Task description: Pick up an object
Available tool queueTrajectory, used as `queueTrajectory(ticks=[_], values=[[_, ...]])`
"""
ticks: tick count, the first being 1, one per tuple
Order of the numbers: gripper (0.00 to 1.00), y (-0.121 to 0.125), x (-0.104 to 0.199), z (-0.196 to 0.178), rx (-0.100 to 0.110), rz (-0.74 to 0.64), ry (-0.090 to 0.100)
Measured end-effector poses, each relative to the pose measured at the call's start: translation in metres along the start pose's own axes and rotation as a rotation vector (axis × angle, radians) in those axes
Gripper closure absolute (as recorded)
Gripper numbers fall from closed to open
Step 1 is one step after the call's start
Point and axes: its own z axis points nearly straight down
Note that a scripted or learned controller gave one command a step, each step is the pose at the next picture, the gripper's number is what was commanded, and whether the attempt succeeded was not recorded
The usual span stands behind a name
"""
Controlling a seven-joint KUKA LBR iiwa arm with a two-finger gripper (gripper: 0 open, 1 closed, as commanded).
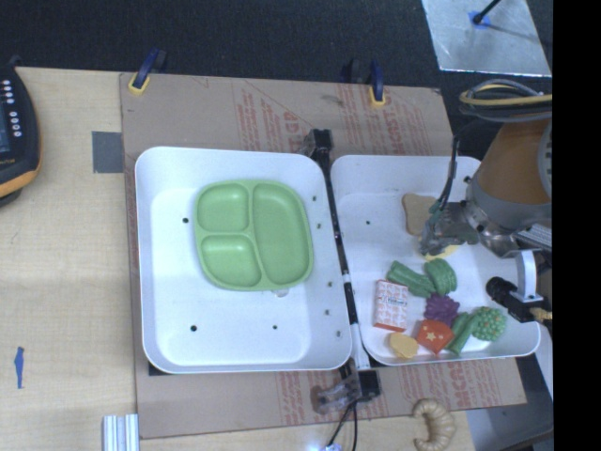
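Right bin: in the right bin the toy food lies crowded toward the near wall, so the far half gives the arm room.
Gripper: the gripper hangs low by the bin's middle, just past the green pepper and beside a tan slice; whether its jaws are wide or closed I cannot tell, as the wrist hides them.
Likely target: perhaps a yellow piece beneath the tool, too hidden to name.
Other candidates: purple grapes, red tomato, small carton.
Left bin: the green divided plate sits centred.
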Motion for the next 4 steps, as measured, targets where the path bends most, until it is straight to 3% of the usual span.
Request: queueTrajectory(ticks=[1,2,3,4], values=[[0.0,0.0,0.0,0.0,0.0,-0.001,0.0],[1.0,0.0,-0.001,-0.01,-0.002,0.0,-0.003],[0.0,0.0,-0.001,-0.01,-0.001,-0.002,-0.003],[0.0,0.025,-0.003,0.023,-0.001,-0.004,0.002]])
